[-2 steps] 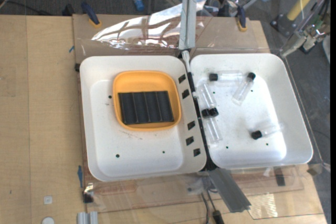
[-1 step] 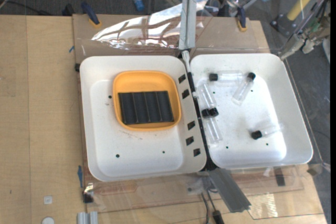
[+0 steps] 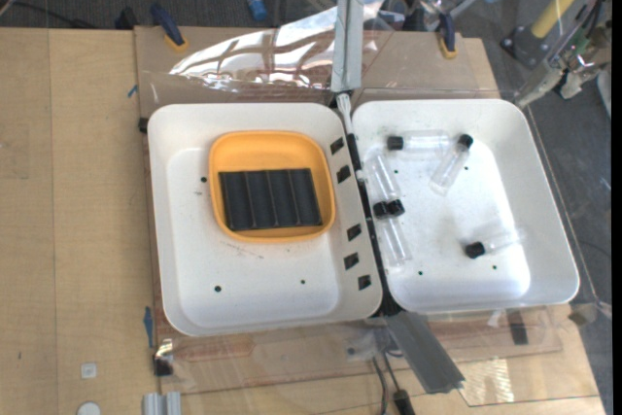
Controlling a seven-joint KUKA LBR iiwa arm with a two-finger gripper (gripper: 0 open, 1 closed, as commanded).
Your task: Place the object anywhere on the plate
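Four clear plastic tubes with black caps lie in the right bin [image 3: 525,160]: one [image 3: 428,143] near the top, one tilted [image 3: 450,162] beside it, one [image 3: 387,194] by the divider, one [image 3: 491,246] lower right. They are judged light, stiff and slippery, best gripped across mid-barrel. The orange plate [image 3: 272,147] sits in the left bin. The pincer's state cannot be told.

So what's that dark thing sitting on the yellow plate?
A black ribbed rectangular block lies flat on the yellow plate, which sits in the left bin. It covers most of the plate's middle, so what lies under it cannot be seen.
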